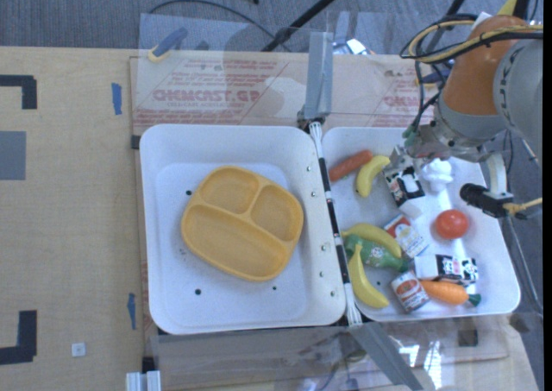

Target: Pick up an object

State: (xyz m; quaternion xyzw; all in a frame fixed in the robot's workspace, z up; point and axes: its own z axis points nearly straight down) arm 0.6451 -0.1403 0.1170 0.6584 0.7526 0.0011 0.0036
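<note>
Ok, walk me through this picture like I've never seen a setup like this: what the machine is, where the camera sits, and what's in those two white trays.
The grey and orange shape at upper right is a robot arm, reaching in from that side. Its gripper, the two-finger hand at its tip, is down in the right bin; whether it holds anything can't be made out. The one camera is fixed above the bench, looking down at a slant. The left bin holds a yellow divided plate. The right bin holds toy food: three bananas, one of them near the gripper, two carrots, a tomato, plus small packets and cartons.
</note>
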